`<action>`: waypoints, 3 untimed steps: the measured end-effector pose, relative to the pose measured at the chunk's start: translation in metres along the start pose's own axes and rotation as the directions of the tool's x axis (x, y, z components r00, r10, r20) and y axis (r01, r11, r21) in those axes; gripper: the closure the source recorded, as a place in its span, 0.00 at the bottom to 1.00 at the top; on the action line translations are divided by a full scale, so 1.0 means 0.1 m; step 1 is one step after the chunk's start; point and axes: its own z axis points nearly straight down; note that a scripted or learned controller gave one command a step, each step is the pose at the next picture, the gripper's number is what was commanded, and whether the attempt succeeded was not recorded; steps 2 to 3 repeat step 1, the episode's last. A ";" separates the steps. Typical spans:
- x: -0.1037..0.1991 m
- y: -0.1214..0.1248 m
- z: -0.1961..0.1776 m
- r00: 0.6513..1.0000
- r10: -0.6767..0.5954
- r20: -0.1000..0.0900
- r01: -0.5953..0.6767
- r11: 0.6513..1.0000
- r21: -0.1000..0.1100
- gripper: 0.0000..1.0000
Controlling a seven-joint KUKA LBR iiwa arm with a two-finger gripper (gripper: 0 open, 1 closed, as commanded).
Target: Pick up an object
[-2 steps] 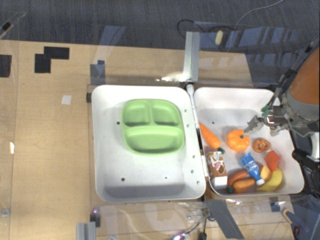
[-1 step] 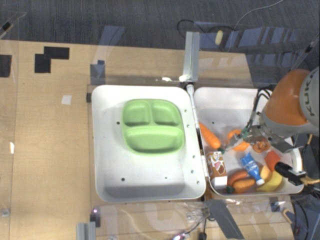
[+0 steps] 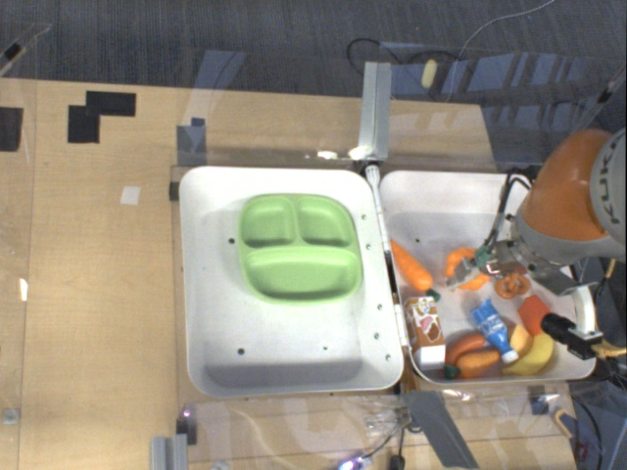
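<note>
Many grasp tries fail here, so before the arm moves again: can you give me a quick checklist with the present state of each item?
1. Hand is over the right bin: ok.
2. A target lies close: small orange piece right beside the hand: ok.
3. Something sits between the fingers: cannot tell.
4. Neighbours leave room: carrot lies apart to the left, but the round orange item crowds the hand: not ok.
5. Green tray in the left bin is away from the arm: ok.
</note>
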 end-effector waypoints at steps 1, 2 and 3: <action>0.40 0.18 -0.96 0.983 0.184 -0.001 -0.184 0.983 0.014 1.00; 0.40 0.18 -0.96 0.983 0.184 -0.001 -0.184 0.983 0.014 1.00; 0.40 0.18 -0.96 0.983 0.184 -0.001 -0.184 0.983 0.014 1.00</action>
